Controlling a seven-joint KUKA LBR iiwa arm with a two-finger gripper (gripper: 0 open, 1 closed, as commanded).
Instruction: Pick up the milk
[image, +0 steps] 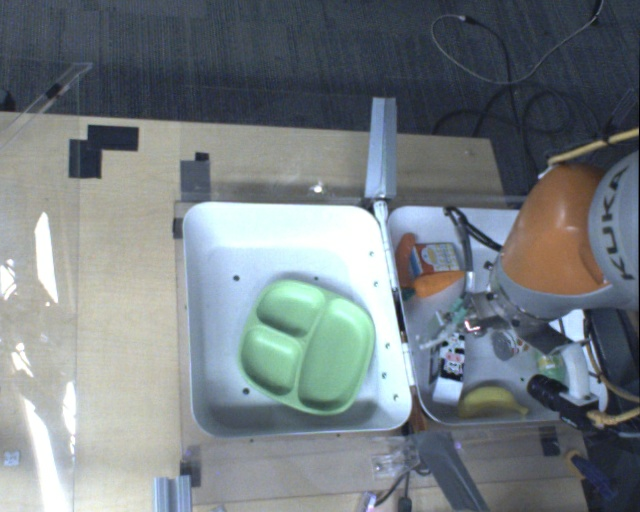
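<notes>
The milk (453, 362) looks like a small black-and-white carton lying in the right bin (500, 417), near its left wall. My gripper (455, 325) reaches down from the grey and orange arm (555, 240) and hangs just above the carton's far end. The arm's bulk hides much of the bin's middle. I see nothing held by the gripper.
A banana (490, 402) lies just in front of the milk. An orange box (436, 258) and an orange carrot-like piece (440, 285) sit behind the gripper. A green-capped bottle (560, 366) lies to the right. The left bin (215, 300) holds a green divided plate (308, 345).
</notes>
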